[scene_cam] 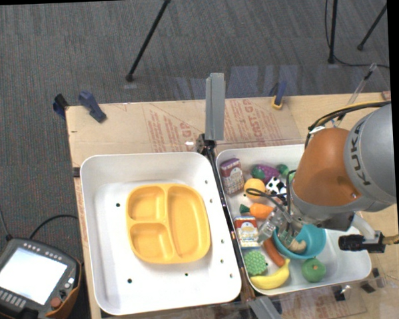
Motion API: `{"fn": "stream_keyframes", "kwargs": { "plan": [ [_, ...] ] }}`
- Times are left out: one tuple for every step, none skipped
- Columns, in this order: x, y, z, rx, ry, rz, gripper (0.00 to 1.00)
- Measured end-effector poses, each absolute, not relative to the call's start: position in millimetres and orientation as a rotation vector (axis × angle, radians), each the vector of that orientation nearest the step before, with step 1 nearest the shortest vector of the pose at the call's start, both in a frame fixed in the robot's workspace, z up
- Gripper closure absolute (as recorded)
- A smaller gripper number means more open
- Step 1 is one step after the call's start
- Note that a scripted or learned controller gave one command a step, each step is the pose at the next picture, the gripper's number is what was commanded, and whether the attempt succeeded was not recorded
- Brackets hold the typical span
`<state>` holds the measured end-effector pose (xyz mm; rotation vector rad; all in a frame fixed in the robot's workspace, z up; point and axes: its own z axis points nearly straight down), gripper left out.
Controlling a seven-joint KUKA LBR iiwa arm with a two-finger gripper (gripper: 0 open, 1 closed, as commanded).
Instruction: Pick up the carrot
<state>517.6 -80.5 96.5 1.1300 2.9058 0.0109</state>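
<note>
A yellow tray (pixel 168 223) with three compartments sits in the left bin (pixel 94 194). In the right bin (pixel 355 264), toys crowd together: a purple carton (pixel 231 174), a red box (pixel 246 230), a green knobbly ball (pixel 255 262), a banana (pixel 272 278). The carrot (pixel 261 210) lies near the bin's middle, its right end tucked under the arm. The gripper (pixel 288 232) hangs over a teal bowl (pixel 309 242) just right of the carrot; its opening cannot be told. A lime (pixel 313 270) rests at the front.
</note>
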Motion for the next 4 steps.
{"fn": "stream_keyframes", "kwargs": {
  "plan": [
    [510.5, -80, 87, 1.138, 2.928, 0.001, 0.00],
    [555.5, -20, 189, 1.637, 2.679, 0.003, 0.00],
    [509.5, -61, 186, 1.435, 2.797, -0.002, 0.00],
    [527.7, -89, 114, 1.581, 2.723, -0.005, 0.00]
  ]
}}
